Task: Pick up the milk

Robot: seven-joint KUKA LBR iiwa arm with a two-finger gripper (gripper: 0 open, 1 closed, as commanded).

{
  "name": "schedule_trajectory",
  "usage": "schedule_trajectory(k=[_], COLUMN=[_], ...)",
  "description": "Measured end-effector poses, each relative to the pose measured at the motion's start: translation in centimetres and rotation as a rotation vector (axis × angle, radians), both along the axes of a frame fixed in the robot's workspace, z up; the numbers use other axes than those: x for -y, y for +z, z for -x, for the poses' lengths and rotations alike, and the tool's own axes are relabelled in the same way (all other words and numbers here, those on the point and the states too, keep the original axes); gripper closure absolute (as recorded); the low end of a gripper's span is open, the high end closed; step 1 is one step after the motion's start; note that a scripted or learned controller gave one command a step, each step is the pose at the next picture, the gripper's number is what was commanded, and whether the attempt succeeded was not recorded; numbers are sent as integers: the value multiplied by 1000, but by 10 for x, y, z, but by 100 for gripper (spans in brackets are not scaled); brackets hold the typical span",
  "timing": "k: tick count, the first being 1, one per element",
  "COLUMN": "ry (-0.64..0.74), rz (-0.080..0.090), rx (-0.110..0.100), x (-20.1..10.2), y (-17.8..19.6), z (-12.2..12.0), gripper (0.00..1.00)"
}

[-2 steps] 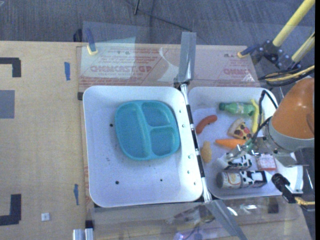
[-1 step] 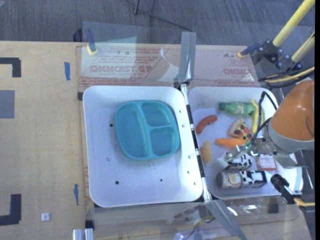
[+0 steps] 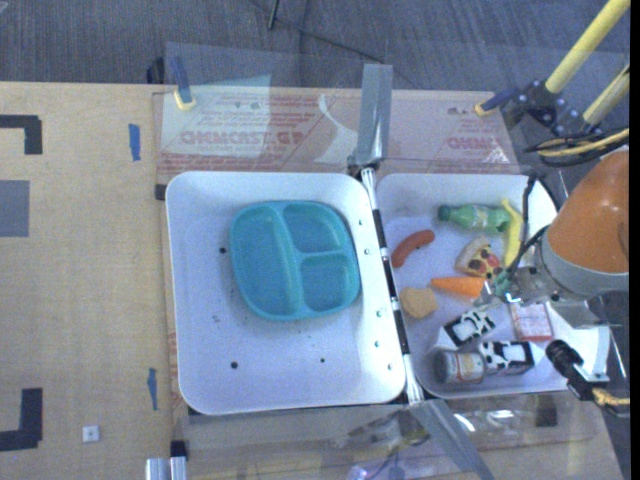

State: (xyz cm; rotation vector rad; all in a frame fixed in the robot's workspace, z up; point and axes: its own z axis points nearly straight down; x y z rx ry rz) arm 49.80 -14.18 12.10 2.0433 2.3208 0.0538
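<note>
A: Hovering over the right bin [image 3: 420, 193], the gripper [image 3: 503, 290] sits above the milk [image 3: 472, 325], a cow-patterned carton by the carrot [image 3: 458, 287].

B: Holding anything? I cannot tell. Best to centre on the carton, clear of the can [image 3: 460, 366].

A pale wooden worktop [image 3: 80, 298] is filling the left and middle of the view, carrying black angular markings [image 3: 25, 133] and short strips of blue tape [image 3: 134, 142] along its surface. Beyond its far edge, dark grey carpeted floor [image 3: 430, 18] is stretching across the top, with a thin black cable [image 3: 300, 30] trailing over it. Even, soft light is falling over everything, casting only faint shadows.
</note>
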Motion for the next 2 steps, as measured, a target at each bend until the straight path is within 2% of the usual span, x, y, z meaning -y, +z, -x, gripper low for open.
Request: schedule_trajectory(k=[1, 2], ry=[-1, 97], rz=[1, 2], rx=[-2, -45], x=[0, 73], y=[-1, -31], z=[1, 14], gripper=[0, 0])
